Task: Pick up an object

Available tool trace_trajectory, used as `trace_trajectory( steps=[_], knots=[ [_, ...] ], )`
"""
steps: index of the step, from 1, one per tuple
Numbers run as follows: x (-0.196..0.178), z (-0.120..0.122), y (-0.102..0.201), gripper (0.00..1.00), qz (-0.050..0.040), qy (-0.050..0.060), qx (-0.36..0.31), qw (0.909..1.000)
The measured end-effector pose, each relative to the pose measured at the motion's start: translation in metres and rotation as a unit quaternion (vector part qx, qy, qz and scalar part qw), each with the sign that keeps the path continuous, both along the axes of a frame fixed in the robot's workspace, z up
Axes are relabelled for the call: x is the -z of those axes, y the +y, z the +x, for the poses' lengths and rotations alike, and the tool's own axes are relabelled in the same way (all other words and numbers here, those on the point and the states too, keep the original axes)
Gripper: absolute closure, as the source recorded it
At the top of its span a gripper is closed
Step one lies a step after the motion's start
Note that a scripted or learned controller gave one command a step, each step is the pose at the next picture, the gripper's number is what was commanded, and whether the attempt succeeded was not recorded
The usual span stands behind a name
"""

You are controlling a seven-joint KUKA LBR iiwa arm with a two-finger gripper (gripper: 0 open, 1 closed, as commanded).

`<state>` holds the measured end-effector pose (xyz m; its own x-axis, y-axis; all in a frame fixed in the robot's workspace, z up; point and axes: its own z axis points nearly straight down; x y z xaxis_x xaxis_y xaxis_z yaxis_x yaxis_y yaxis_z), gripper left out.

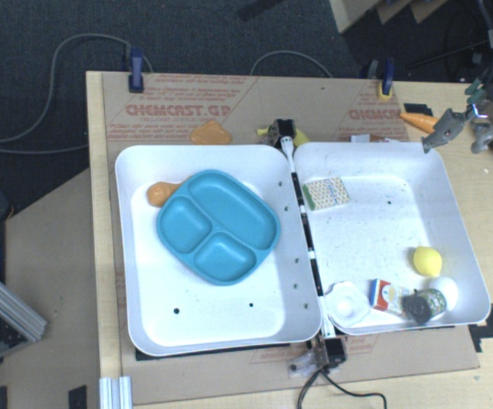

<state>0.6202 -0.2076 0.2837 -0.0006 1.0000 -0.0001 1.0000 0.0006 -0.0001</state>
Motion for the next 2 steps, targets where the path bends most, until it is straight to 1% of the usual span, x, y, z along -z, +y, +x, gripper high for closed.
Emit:
trace_trajectory(
  steps=[1, 2],
  knots=[
    [0.098, 0.048, -0.016, 0.00, -0.0007, 0.000, -0.001, 1.0000],
    [0.186, -0.031, -0.013, 0.00, 0.0051, 0.005, 0.001, 1.0000]
  ],
)
